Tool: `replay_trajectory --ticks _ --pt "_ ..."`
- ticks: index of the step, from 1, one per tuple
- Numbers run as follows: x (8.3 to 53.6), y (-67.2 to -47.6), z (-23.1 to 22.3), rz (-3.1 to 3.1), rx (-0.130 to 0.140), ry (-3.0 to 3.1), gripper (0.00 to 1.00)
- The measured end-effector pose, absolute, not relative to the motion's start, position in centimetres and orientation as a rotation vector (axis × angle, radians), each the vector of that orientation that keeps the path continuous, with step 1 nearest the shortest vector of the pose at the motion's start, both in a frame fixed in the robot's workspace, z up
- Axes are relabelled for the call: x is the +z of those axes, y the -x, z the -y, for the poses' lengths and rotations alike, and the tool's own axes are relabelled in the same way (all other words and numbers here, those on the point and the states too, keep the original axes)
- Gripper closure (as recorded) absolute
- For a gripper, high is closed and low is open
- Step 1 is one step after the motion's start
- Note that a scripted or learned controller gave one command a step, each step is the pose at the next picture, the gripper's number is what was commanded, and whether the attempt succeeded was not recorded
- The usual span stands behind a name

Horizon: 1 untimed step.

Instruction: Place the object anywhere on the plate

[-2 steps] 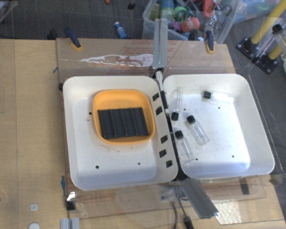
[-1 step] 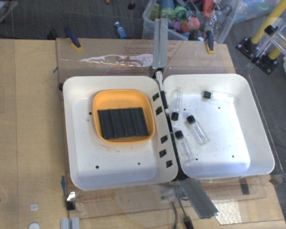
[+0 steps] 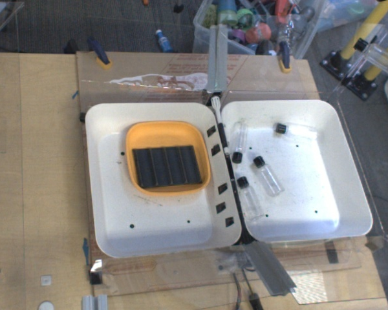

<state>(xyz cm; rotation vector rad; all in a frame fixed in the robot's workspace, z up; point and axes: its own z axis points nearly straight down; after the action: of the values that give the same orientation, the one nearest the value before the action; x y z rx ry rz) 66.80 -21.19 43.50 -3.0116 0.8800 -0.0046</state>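
An orange square plate (image 3: 137, 141) with rounded corners lies in the left white bin (image 3: 110, 218). A black ribbed rectangular block (image 3: 167, 166) rests flat on the plate, covering most of its floor. In the right white bin (image 3: 336, 192) lie several clear vials with black caps: one (image 3: 267, 174) near the middle, one (image 3: 237, 142) along the left wall, one (image 3: 248, 196) lower by the divider, and one (image 3: 295, 130) toward the back.
A row of black clips (image 3: 218, 170) runs along the divider between the bins. Behind the bench stand a clear tub of colourful toys (image 3: 258, 11) and a yellow-legged stand (image 3: 365, 28). Bare wooden bench surface (image 3: 32, 173) spreads to the left.
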Motion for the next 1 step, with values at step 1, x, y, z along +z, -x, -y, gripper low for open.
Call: replay_trajectory --ticks 1 --pt "43.44 -66.8 21.97 -0.484 -0.003 3.1 1.0"
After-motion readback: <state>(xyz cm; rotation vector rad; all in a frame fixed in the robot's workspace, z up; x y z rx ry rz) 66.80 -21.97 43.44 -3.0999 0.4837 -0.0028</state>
